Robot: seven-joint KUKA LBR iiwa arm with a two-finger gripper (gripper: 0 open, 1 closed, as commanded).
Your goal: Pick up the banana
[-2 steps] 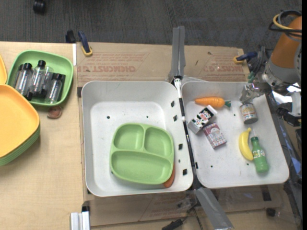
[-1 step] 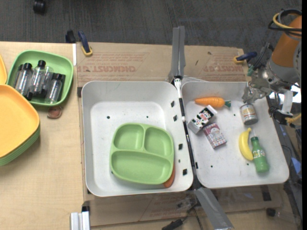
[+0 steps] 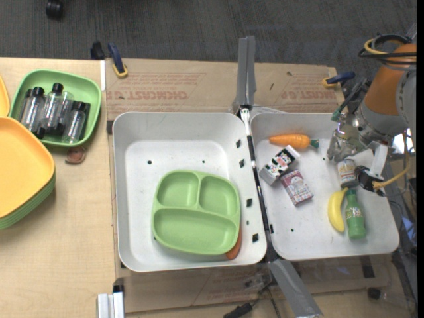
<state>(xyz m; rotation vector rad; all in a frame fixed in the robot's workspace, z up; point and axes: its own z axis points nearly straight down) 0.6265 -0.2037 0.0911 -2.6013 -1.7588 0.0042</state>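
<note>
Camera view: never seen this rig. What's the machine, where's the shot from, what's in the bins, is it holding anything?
It is one fixed camera above the bench, looking down at a slant. The grey machine with the orange band at the right is a robot arm; its gripper hangs over the back of the right bin. I cannot tell whether it grips anything.

The right bin holds the banana, which is the thing to pick up, lying beside a green bottle. Also there: a carrot, a small black and white box, a pinkish packet, and a small jar just under the gripper.

The left bin holds a green divided plate. On the bench to the left sit yellow plates and a green tray of small bottles.
</note>
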